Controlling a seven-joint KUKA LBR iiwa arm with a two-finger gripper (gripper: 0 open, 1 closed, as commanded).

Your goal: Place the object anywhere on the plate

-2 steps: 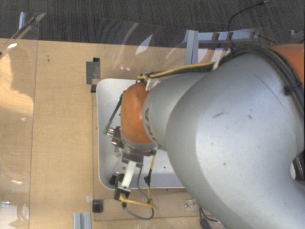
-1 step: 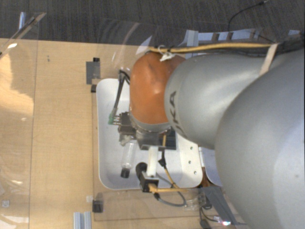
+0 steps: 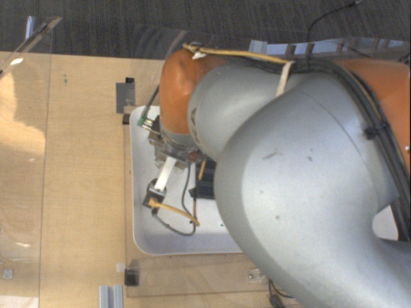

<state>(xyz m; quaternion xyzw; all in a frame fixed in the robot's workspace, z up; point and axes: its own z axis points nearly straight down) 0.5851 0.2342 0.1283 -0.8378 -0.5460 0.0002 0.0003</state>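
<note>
Casing of the grey KUKA arm [image 3: 302,191] lies over the right part of the white bin [image 3: 138,191]. It leaves bare only a strip along the bin's left side and its rounded near-left corner. The orange band [image 3: 174,88] sits over the bin's far end, and just below it the metal wrist [image 3: 172,147] points down into the bin. The gripper [image 3: 205,185] appears as a dark shape over the bin floor, tucked against the edge of the grey casing. Whether it is wide, narrow or holding something cannot be told. The arm hides the rest of the bin, so where the object and the plate lie cannot be told either.

Left of the bin stretches the pale wooden bench [image 3: 77,172]. A black clamp [image 3: 128,95] stands just off the bin's far-left corner, and a smaller black block [image 3: 131,276] sits just off its near-left corner. A ribbed metal piece [image 3: 110,295] lies a little further left of that block. A clear plastic sheet [image 3: 26,140] lies well to the left of the bin, its long edge parallel to the bin's left wall. Dark carpet [image 3: 128,5] begins beyond the bin's far end, past the bench edge. A thin black cable [image 3: 327,15] curls on the carpet, far right of the bin.
</note>
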